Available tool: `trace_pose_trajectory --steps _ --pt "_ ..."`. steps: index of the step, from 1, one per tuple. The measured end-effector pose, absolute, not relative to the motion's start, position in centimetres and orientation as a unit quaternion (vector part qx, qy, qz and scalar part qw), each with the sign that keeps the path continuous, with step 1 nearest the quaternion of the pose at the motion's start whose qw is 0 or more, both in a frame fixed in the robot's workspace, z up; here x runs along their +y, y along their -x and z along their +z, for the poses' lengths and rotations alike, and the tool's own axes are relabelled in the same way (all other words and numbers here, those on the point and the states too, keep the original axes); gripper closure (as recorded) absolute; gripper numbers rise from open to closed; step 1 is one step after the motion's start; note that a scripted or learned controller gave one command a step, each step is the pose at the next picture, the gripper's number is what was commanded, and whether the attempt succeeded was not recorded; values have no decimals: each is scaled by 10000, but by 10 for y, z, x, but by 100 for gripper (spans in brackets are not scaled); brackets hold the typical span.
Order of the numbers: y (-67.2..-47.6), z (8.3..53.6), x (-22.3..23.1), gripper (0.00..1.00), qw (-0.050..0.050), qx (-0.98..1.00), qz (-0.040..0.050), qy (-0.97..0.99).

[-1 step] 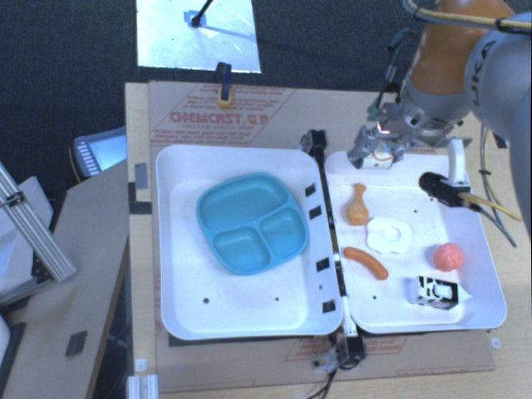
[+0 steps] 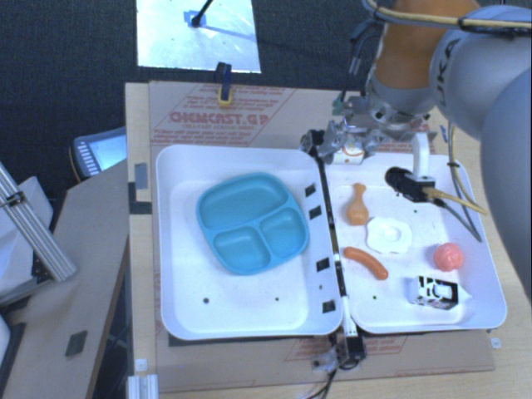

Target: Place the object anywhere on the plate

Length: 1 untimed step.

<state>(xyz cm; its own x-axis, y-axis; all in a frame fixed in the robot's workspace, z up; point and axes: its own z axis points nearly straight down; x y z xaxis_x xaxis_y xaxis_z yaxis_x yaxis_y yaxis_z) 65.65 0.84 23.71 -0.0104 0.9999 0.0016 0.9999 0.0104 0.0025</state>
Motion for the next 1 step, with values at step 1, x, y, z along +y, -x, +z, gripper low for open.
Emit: trace_pose_trajectory --steps 1 --pt "-645 236 53 100 -1 7097 1 -7045"
